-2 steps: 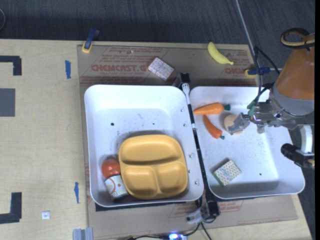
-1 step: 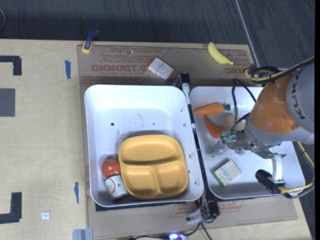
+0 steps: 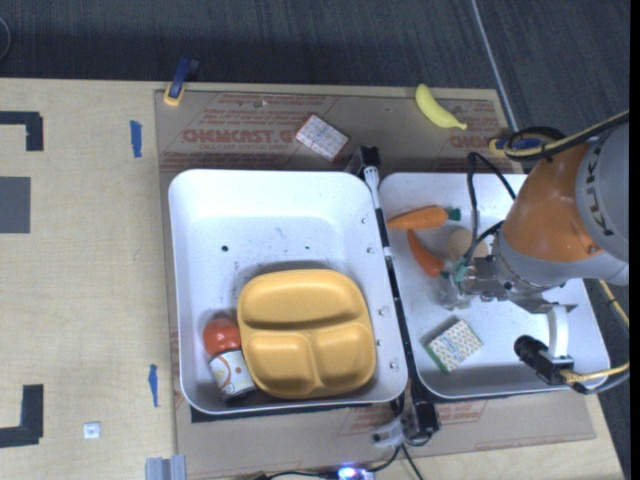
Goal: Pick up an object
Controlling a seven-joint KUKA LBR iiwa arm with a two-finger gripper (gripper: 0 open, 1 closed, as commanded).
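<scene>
Grey arm's two-finger gripper (image 3: 462, 283) hangs low in the right white bin (image 3: 590, 353) beside an orange carrot (image 3: 420, 218); its grasp can't be told

— What sits in the left bin (image 3: 190, 203)?

— A yellow divided tray (image 3: 305, 330), and at its left edge a small can with an orange top (image 3: 226, 356), touching it.

— And on your side?

— My gripper (image 3: 458, 286) is down in the right bin (image 3: 590, 343). An orange carrot (image 3: 420, 218) lies near the bin's upper left, a second orange piece (image 3: 423, 253) just below it. A small patterned packet (image 3: 455, 344) lies below my wrist.

— Anything outside the bins?

— A yellow banana (image 3: 438, 108) and a small printed card (image 3: 321, 136) on the board behind them.
</scene>
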